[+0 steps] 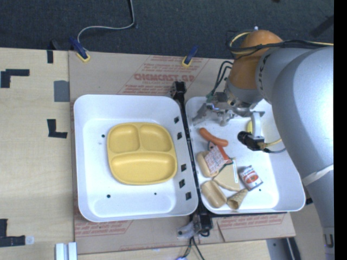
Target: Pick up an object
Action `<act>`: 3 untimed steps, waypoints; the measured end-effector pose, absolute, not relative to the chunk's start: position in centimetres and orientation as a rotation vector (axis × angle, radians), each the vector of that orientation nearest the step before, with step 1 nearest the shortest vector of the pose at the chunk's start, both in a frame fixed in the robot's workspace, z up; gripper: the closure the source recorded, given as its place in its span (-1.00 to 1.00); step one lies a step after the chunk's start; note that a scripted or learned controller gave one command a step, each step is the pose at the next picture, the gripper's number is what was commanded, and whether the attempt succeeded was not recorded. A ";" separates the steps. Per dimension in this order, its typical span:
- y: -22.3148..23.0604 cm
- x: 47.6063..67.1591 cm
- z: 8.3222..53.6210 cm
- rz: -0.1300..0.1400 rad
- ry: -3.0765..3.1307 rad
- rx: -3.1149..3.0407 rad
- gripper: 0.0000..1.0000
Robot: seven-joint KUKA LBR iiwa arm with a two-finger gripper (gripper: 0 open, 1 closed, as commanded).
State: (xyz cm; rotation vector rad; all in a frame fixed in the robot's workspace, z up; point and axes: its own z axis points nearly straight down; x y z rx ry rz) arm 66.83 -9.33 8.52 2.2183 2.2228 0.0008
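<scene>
Because the task leaves the choice of object to me, I judge the orange-red toy sausage [213, 137] the natural target: it lies nearest my gripper [217, 111], just below it in the far-left part of the shallow white right-hand bin [287, 196]. My gripper hangs low over that corner, close to the dark divider [184, 140] between the bins, and from this slant I cannot tell whether it is apart or together; nothing shows clamped in it. The other toy foods sit crowded along the same left side, which makes them harder picks: a flat tan packet with red print [216, 157] just below the sausage, a pale wedge [229, 179] touching it, a tan bread roll [212, 194] and a pale wafer cone [237, 199] near the front rim, and a small red-and-white can [250, 176] beside the wedge. The sausage lies slanted with bare floor on its far side and to its right, so I have room to close across it there, while the divider leaves little margin on the left. The shallow white left-hand bin [92, 145] bears a yellow divided plastic plate [142, 152], well apart from my reach.
</scene>
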 end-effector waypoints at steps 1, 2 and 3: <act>-9.7 66.1 8.5 0.000 2.222 2.218 -1.00; -9.6 66.1 9.6 0.000 2.222 2.217 1.00; -9.6 66.1 9.6 0.000 2.222 2.217 -1.00</act>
